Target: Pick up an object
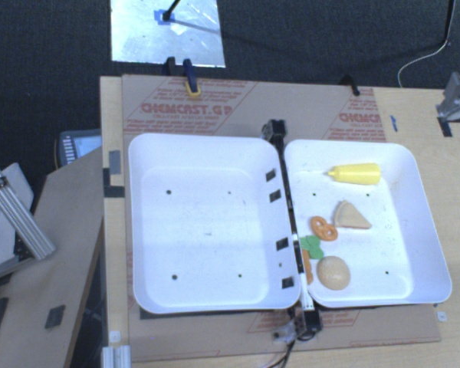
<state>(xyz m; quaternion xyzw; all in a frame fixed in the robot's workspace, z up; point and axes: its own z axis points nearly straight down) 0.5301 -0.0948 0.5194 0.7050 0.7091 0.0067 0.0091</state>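
- Looking down on the tabletop, two white bins sit side by side at the middle of the frame. The left bin is bare white inside, and the right bin holds all the loose things.
- In the right bin, a yellow bottle-shaped toy lies on its side near the upper wall. A tan wedge lies below it, with an orange pretzel just beside the wedge on its left.
- Lower down, a green piece lies near the divider. A round beige lump sits just below and right of it, near the bin's lower wall.
- A grey metal part pokes in at the upper right edge of the frame, well apart from both bins. It is probably the end of the arm, and I cannot tell whether its jaws are apart or together.
- As I judge it, the task has not begun. Every object rests in the right bin and nothing is lifted, so choosing one, reaching, closing and raising are all left.
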